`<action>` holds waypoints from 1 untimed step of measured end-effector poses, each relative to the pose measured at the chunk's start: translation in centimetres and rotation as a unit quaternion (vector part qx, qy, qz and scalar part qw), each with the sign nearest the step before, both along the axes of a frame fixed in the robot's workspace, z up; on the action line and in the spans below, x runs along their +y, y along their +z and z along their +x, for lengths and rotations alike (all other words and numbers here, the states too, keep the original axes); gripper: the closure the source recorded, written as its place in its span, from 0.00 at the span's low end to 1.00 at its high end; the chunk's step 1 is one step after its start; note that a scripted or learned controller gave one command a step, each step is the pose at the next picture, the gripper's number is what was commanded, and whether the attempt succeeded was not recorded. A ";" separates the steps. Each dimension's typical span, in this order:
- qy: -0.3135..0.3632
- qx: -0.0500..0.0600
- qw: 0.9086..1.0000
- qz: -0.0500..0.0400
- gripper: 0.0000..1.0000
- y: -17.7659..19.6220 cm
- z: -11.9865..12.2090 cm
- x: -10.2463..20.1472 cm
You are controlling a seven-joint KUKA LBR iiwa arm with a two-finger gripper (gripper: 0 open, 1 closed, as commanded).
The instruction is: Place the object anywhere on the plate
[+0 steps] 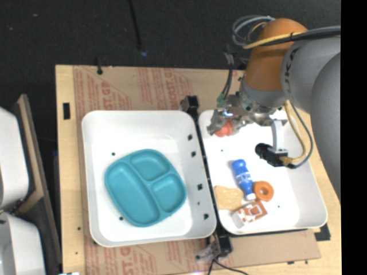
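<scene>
- left bin [92, 130]: you have a shallow white bin on the bench, holding one item.
- plate [145, 185]: a teal plate with three compartments lies flat in the left bin, toward its near left part, apart from the walls.
- right bin [304, 211]: a second white bin sits just beside the first, their walls touching along the middle.
- red object [224, 129]: you will find a small red item in the far left corner of the right bin, directly under the gripper; whether it is gripped cannot be told.
- gripper [221, 122]: it hangs low over that far left corner, at the red object; you cannot tell from here how it is set.
- cracker-like piece [227, 197]: a pale tan flat piece lies by the right bin's left wall, toward the near edge.
- blue tube [242, 178]: a blue and white tube lies near the bin's middle, just beside the tan piece.
- orange-and-white packet [250, 213]: it rests by the near edge, beside the tube's near end.
- orange ring [264, 191]: a small orange ring touches the tube's right side.
- arm [269, 56]: grey, with its orange band, over the far right corner of the right bin.
</scene>
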State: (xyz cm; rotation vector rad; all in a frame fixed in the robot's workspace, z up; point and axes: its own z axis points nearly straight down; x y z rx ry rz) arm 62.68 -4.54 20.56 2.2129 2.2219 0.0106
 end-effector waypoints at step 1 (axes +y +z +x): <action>0.001 0.002 1.000 0.000 1.00 3.3 -0.2 6.6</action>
